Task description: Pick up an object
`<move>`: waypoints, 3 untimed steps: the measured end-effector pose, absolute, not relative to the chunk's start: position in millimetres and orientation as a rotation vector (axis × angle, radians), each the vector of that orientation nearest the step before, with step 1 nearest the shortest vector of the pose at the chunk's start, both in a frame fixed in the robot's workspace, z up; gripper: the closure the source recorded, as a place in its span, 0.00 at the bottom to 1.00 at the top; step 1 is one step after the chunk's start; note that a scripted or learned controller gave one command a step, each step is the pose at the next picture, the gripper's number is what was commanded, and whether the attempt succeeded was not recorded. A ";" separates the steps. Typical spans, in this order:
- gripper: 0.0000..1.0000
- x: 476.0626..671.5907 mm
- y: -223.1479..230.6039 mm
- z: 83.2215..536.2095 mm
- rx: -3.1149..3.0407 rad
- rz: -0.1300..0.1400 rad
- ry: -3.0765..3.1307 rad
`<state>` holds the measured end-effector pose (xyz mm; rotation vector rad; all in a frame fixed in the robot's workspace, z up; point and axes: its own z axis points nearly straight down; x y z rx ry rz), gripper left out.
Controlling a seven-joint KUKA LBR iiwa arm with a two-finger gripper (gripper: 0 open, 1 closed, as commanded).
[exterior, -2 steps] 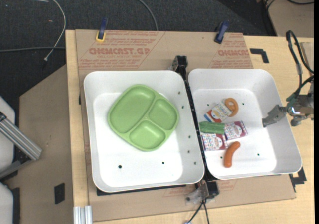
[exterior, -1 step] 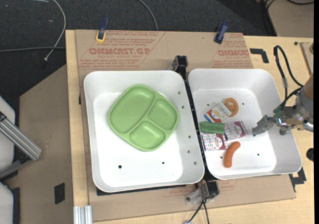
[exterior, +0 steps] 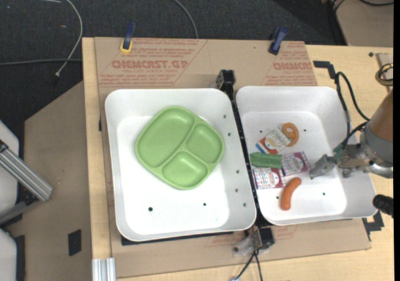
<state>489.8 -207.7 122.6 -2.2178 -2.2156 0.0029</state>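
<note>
The right bin (exterior: 325, 108) holds a small pile of objects. An orange sausage-shaped piece (exterior: 287, 193) lies nearest the front. Behind it are a pink-and-white packet (exterior: 268, 178), a purple-and-white packet (exterior: 295, 162), a green packet (exterior: 267, 159), a red-and-white packet (exterior: 274, 141) and an orange ring (exterior: 289, 130). My gripper (exterior: 324, 166) hangs low over the right half of this bin, just right of the purple-and-white packet and a little above and right of the orange piece. Nothing shows in its grasp.
A green divided plate (exterior: 180, 147) lies in the left bin (exterior: 125, 198). A black clamp (exterior: 225, 78) sits where the two bins meet at the back, another (exterior: 258, 236) at the front. A black cable (exterior: 342, 89) runs along the right bin's far right corner.
</note>
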 end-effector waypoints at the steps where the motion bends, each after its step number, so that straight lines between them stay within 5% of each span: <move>1: 0.00 489.1 -206.8 82.5 -2.218 0.002 -2.216; 2: 1.00 490.7 -207.4 95.9 -2.222 -0.002 -2.220; 3: 1.00 484.0 -210.0 143.0 -2.226 -0.003 -2.224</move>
